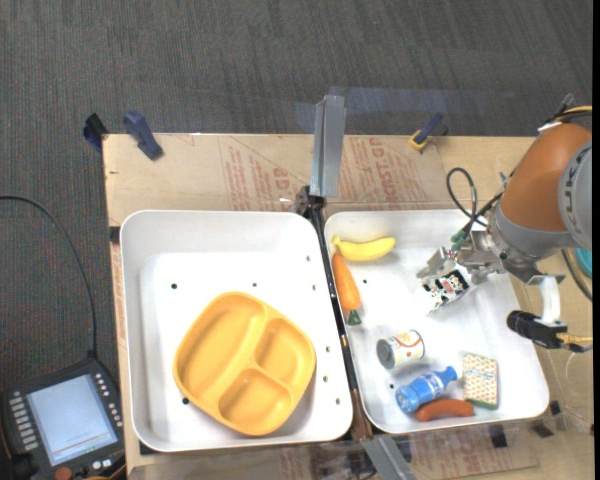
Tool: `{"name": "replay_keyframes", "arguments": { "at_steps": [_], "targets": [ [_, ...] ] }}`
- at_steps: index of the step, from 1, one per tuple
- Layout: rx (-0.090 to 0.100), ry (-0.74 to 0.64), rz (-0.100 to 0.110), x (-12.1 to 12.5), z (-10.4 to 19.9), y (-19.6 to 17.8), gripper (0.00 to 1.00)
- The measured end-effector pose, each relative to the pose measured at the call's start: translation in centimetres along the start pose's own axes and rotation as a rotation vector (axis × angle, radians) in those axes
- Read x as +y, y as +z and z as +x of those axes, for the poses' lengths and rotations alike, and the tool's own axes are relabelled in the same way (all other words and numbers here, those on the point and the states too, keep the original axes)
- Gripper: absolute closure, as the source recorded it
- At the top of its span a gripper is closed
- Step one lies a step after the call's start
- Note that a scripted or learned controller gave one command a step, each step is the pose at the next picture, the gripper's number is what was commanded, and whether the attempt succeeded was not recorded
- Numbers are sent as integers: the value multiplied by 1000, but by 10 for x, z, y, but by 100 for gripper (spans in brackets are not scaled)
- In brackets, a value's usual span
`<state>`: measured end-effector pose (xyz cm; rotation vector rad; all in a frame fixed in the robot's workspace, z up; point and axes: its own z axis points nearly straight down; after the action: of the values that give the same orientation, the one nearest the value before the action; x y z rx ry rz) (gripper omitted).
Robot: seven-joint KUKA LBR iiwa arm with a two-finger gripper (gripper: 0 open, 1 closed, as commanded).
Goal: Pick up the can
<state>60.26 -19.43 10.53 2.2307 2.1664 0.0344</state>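
Progress was slight: the can point(401, 349) lay untouched on its side near the middle of the right bin point(536, 392); my claw point(448, 282) hung toward that bin's far right corner, its state beyond my telling; descent, grasp and lift remained.

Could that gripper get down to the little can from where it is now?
Probably yes. The can lies on its side in the right bin, open above, with the gripper close by; the blue bottle lies just beside it.
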Motion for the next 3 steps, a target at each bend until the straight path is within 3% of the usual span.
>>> {"name": "replay_keyframes", "arguments": {
  "at_steps": [1, 2, 3],
  "targets": [
    [-4, -103, 2, -7, 10, 0, 0],
    [8, -85, 36, 44, -5, -46, 0],
    [5, 71, 39, 1, -1, 18, 0]
  ]
}}
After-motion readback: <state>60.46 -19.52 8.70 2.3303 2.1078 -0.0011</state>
